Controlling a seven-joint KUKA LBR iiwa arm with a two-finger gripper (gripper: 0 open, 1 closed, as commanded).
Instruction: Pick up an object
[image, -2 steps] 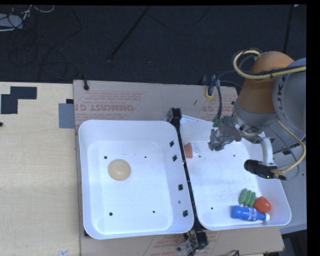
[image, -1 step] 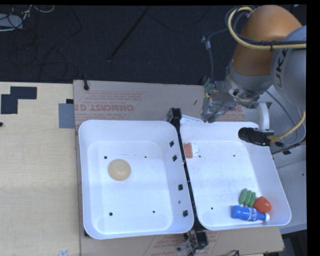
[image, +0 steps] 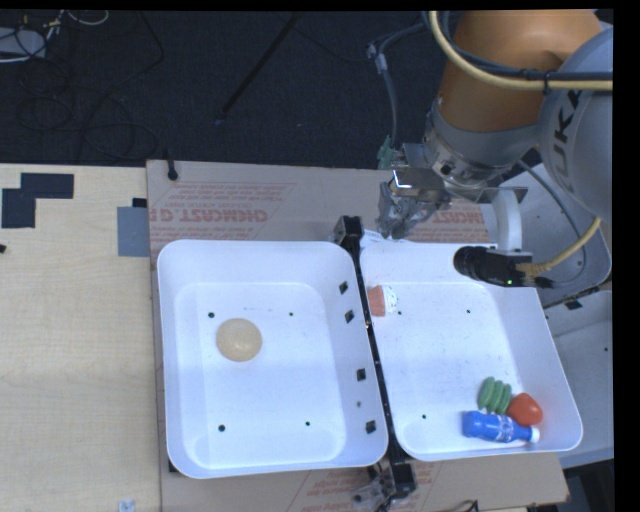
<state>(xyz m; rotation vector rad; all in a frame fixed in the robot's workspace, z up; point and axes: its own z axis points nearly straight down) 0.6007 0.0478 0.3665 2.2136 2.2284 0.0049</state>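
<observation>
Nothing appears to be picked up yet, as far as the view shows: every object lies on a bin floor, and the claw (image: 400, 222) hangs above the far rim of the right bin (image: 560, 360), near the divider between the two bins. Whether it is spread or closed cannot be told from here, and no object is seen in it. Judging by that, the whole pick is still ahead: choosing a target, descending, closing and lifting. The left bin (image: 190, 290) holds one thing, a pale round cookie-like disc (image: 239, 340), left of its middle. The right bin holds a small orange-pink block (image: 376, 301) just beside the divider, nearest the claw, and a cluster in its near right corner: a green ridged item (image: 493, 394), an orange-red tomato-like toy (image: 525, 408) and a blue bottle (image: 497, 428) lying on its side, close together. Both bins sit on cardboard on the table (image: 70, 330).
</observation>
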